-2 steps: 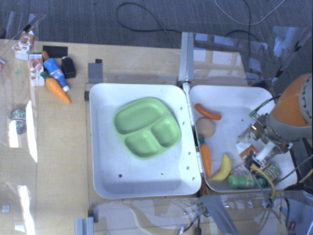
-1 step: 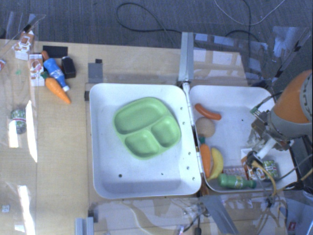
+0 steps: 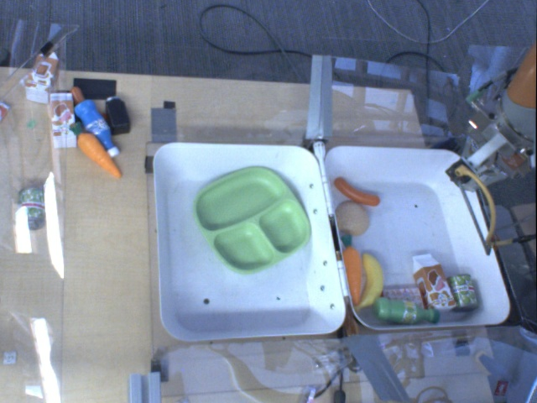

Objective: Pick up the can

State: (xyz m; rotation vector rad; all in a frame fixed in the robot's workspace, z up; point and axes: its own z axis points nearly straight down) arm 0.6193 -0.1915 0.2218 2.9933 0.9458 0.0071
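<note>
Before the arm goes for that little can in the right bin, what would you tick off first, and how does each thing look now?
1. Can in sight, near corner of the right bin: ok.
2. Can upright: ok, it seems.
3. Room around it: not ok; the carton stands close against its left, the green bottle lies nearby.
4. Arm clear of the bin, at the far right: ok.
5. Gripper ready: cannot tell.

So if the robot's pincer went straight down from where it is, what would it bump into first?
Probably the back right corner of the right bin, near its rim. The pincer hangs at the picture's right edge, and depth is hard to judge. The can sits far off, at the front of that bin.
</note>
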